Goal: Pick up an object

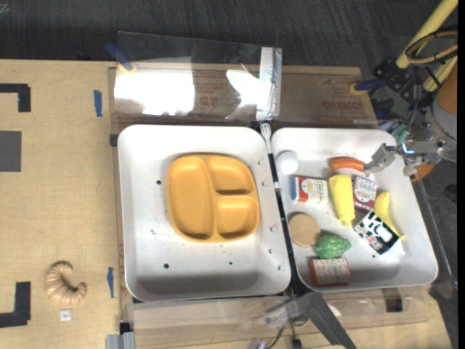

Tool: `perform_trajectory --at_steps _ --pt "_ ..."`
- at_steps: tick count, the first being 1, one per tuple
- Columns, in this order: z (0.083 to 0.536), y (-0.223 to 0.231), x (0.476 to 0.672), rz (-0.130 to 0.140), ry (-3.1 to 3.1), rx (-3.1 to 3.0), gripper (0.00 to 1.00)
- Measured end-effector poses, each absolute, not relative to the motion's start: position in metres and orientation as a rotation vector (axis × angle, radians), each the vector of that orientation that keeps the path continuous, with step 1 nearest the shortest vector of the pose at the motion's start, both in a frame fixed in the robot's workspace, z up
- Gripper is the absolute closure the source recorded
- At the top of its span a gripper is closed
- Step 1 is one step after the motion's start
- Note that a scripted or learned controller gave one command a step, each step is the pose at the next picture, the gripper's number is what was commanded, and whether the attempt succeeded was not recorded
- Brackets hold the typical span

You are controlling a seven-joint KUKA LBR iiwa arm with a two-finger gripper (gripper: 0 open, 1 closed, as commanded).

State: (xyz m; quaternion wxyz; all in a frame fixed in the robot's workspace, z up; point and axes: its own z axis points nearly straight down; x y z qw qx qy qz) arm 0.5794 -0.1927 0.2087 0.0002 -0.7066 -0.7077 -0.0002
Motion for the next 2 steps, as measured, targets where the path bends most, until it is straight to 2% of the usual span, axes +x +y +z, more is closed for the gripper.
perform_trajectory --at_steps 1,2 --pt "0.115 -0.120 0.573 0.007 -1.796 -2.567 0.00" --pt "0.088 -0.104 0.560 -0.007 -2.275 -2.175 0.00"
